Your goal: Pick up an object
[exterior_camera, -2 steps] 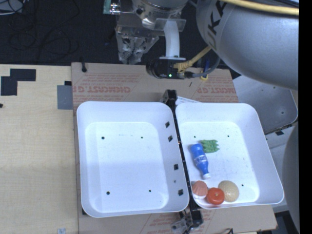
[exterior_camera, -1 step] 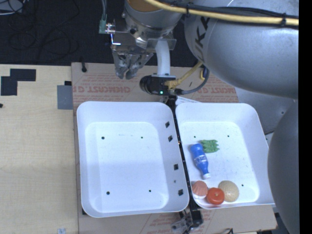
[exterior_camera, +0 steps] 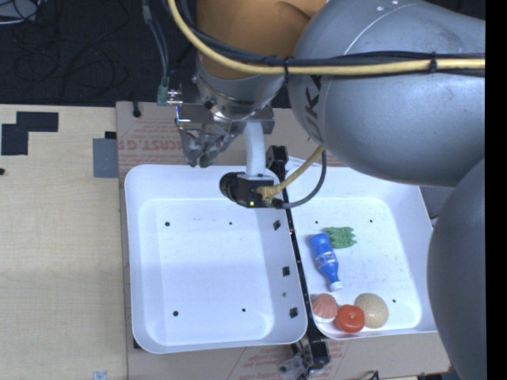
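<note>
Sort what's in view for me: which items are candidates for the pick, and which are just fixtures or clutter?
Pick candidates, all in the right bin:
blue bottle
green toy
red ball
tan ball
pink shell-like piece

Not for picking:
left bin
cardboard sheet
yellow cable

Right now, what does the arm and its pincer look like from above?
The arm has bulky, smooth grey metallic segments with an orange band above the wrist. A yellow cable runs across it, with black cables alongside. The pincer is a small grey metal assembly under a round silver collar.
</note>
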You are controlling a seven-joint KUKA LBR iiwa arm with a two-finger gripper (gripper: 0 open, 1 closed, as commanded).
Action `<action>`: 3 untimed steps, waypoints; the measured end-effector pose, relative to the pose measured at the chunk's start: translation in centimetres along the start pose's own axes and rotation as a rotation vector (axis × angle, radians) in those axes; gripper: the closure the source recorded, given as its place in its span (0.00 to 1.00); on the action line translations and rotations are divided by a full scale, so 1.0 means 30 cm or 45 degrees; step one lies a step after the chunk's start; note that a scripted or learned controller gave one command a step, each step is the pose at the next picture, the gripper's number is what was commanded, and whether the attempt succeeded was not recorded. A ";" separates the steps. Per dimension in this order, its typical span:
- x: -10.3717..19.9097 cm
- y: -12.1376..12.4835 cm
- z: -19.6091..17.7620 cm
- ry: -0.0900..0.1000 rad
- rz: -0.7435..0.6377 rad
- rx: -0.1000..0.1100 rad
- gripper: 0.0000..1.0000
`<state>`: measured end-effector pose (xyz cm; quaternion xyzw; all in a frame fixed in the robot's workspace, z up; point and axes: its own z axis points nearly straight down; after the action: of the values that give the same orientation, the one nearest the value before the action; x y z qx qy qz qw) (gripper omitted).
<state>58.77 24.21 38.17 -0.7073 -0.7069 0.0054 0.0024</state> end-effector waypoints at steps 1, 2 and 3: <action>-0.010 0.025 -0.061 0.004 -0.001 -0.012 1.00; 0.002 -0.019 -0.217 0.006 -0.003 -0.014 1.00; 0.004 -0.020 -0.238 0.002 -0.011 -0.006 1.00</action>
<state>58.26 24.37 45.33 -0.7043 -0.7099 0.0033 0.0014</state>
